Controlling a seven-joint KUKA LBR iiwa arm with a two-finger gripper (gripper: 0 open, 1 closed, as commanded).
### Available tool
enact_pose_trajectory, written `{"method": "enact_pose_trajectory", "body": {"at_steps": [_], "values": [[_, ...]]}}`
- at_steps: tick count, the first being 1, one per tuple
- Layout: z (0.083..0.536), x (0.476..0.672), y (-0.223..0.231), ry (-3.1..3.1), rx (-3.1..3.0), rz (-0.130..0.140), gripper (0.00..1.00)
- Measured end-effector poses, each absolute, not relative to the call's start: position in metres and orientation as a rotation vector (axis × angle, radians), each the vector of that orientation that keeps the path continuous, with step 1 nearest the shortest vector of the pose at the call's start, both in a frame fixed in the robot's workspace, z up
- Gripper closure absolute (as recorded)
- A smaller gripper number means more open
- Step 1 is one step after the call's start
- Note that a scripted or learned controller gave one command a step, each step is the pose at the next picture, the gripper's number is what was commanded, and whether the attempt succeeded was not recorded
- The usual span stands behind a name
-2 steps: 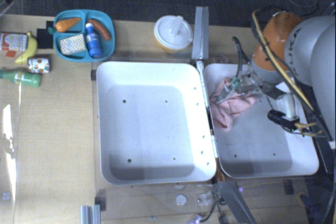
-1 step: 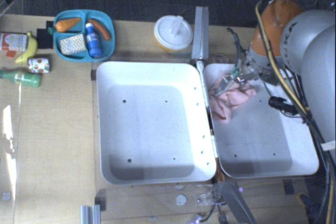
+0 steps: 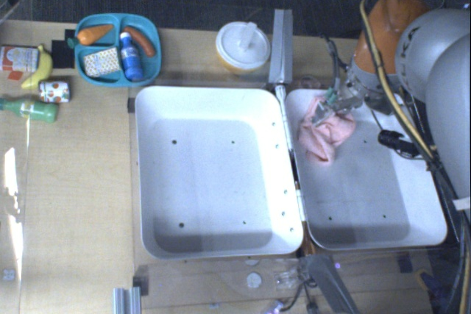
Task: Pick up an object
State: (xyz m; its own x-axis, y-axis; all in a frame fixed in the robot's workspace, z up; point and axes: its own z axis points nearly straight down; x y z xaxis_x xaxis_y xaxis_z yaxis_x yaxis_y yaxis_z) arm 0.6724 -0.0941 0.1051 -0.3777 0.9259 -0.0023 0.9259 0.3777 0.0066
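The desk (image 3: pixel 73 187) carries two shallow white bins side by side. The left bin (image 3: pixel 213 103) sits in the middle of the scene, and the right bin (image 3: pixel 383 228) lies just beside it, their rims close together along a narrow gap. The grey arm (image 3: pixel 434 62) with its orange band comes in from the right and bends down over the far left part of the right bin.

A pink cloth (image 3: pixel 324 134) lies crumpled in the far left corner of the right bin, near the rim shared with the left bin. The tool (image 3: pixel 340 101) sits right at the far upper edge of this cloth, touching it or just above it; whether it is clenched or released on the fabric cannot be told from here.

Beyond the bins, on the far side of the desk, stands a white lidded cup (image 3: pixel 243 46). Farther left is a blue divided tray (image 3: pixel 118 49) holding toy food. At the far left edge lie a yellow banana (image 3: pixel 38 68), a small can (image 3: pixel 54 91) and a green bottle (image 3: pixel 29 109), close together.
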Motion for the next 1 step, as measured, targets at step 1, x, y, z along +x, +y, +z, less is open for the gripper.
{"method": "enact_pose_trajectory", "body": {"at_steps": [1], "values": [[0.1865,0.6701,-0.0351,2.641,1.692,0.006,1.00]]}}
